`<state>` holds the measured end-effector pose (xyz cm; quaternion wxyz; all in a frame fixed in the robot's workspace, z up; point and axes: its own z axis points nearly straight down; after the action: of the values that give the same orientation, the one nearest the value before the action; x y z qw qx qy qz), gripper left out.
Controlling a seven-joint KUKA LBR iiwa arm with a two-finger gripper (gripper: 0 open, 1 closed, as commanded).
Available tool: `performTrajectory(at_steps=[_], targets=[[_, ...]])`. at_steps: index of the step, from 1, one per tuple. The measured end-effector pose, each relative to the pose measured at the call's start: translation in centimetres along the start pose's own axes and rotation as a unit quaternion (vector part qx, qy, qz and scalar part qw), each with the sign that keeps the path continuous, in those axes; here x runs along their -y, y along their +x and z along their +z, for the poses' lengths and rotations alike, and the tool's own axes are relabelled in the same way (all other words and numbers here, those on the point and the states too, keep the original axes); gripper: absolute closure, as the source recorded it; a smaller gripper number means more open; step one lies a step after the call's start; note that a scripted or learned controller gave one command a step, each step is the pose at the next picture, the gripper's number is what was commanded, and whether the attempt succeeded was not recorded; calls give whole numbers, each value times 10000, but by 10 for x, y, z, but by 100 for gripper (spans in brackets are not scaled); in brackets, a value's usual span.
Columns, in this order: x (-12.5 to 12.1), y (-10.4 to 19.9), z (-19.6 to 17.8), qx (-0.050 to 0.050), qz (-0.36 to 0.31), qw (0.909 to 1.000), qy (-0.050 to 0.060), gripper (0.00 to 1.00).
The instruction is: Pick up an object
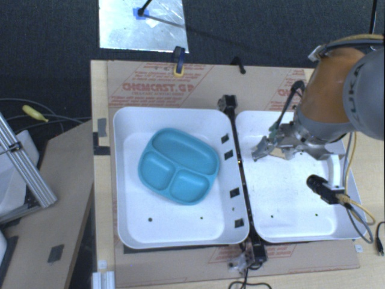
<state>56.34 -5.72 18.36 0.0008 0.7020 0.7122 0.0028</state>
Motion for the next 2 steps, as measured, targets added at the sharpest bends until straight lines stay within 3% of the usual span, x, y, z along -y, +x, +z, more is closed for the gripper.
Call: performTrajectory(at_steps=[1,2], targets=[[29,141,0,-22,-21,10000,26,0],[-6,125,-141,6,47,10000,-75,0]])
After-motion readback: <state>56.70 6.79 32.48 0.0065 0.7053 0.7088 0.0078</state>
